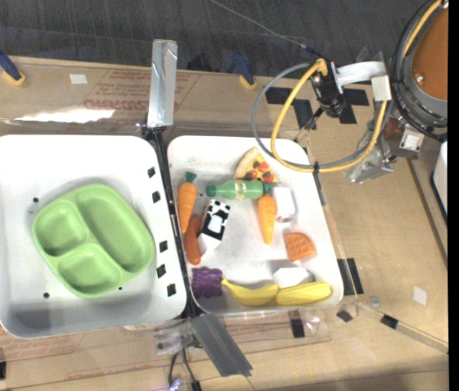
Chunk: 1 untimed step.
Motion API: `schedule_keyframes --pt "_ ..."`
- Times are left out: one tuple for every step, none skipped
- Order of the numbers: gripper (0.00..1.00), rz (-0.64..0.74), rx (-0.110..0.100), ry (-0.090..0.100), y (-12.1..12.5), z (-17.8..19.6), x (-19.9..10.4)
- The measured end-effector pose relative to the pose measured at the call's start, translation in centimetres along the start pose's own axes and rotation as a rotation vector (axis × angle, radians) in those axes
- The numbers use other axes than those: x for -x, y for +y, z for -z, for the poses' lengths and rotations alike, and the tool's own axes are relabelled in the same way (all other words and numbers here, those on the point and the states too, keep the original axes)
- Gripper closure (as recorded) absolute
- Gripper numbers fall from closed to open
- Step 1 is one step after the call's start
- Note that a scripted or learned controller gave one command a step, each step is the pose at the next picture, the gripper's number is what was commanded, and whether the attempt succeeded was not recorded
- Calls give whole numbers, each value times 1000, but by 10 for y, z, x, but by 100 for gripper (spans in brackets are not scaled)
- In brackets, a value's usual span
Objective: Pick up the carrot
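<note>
1. Hand [369, 168] hangs over the bench, right of both bins; whether it is apart or together cannot be told.
2. Left bin [2, 218] holds a green divided plate [93, 239].
3. Right bin [315, 173]: one carrot [186, 204] lies along its left wall.
4. A second carrot [267, 217] lies mid-bin, just below a green bottle [239, 189].
5. A banana [248, 292] lies along the near wall.
</note>
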State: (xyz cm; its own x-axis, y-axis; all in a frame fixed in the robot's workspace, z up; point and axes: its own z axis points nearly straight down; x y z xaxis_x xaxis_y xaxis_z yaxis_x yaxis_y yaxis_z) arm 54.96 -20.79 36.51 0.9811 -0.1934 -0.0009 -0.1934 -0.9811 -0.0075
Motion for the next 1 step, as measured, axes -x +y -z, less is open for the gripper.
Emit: schedule_keyframes --pt "100 -1 0 -1 -12 0 -57"
